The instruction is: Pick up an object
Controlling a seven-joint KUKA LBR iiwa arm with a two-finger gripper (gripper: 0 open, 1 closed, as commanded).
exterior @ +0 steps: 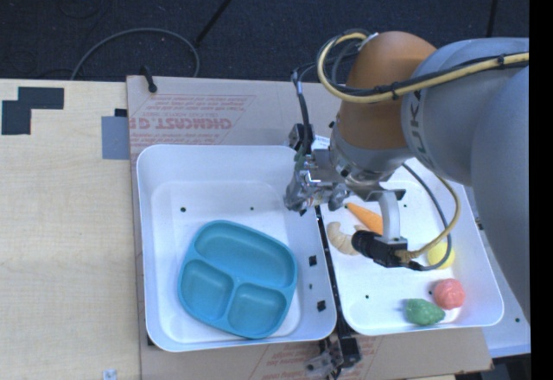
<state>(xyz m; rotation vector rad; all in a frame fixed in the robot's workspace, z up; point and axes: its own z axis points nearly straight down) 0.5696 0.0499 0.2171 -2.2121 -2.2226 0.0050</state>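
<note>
My gripper (304,191) hangs over the divider between the two white bins, at the back edge of the right bin (484,313). Just to its right lies an orange carrot-shaped piece (365,217), with a beige curved piece (340,240) below it. A yellow item (441,254) peeks out behind the cable at the right. A red-pink ball (448,293) and a green lump (423,312) rest near the right bin's front corner. I see nothing held in the gripper.
A blue compartment tray (238,278) lies in the left bin (160,197). A black connector and yellow cable (387,250) hang off the wrist over the right bin. The big grey arm covers the right bin's back right part.
</note>
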